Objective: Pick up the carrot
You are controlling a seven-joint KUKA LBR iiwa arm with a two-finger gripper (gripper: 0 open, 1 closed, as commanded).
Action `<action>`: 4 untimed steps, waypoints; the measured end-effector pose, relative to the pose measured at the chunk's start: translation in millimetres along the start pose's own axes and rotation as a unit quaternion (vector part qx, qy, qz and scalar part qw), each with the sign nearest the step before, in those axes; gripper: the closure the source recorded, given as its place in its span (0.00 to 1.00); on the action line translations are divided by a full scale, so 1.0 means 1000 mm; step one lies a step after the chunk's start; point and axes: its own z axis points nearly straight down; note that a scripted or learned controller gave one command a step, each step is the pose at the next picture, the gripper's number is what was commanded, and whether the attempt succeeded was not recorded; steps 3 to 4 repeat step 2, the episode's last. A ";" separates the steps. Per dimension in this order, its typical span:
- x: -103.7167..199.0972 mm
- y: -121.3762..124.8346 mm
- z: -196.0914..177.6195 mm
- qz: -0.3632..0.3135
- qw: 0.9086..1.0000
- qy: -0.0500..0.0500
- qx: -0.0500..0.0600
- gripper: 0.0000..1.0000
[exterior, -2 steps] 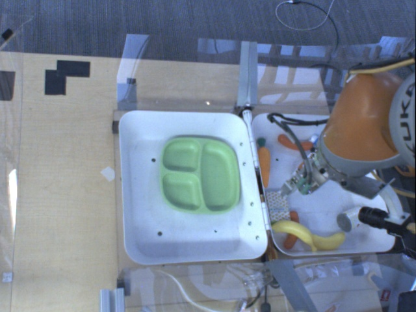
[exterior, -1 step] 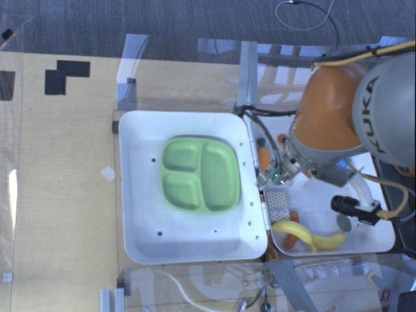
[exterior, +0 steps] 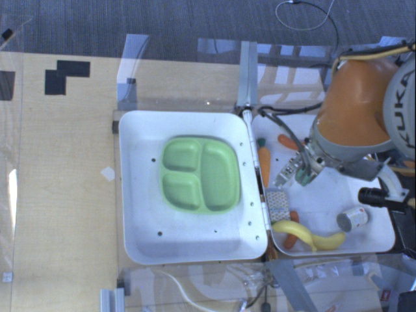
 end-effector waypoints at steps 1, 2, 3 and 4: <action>-0.021 -0.050 0.015 -0.072 0.997 0.000 0.000 1.00; 0.053 0.020 0.016 -0.161 0.987 0.001 0.000 1.00; 0.053 0.020 0.016 -0.161 0.987 0.001 0.000 1.00; 0.053 0.020 0.016 -0.161 0.987 0.001 0.000 1.00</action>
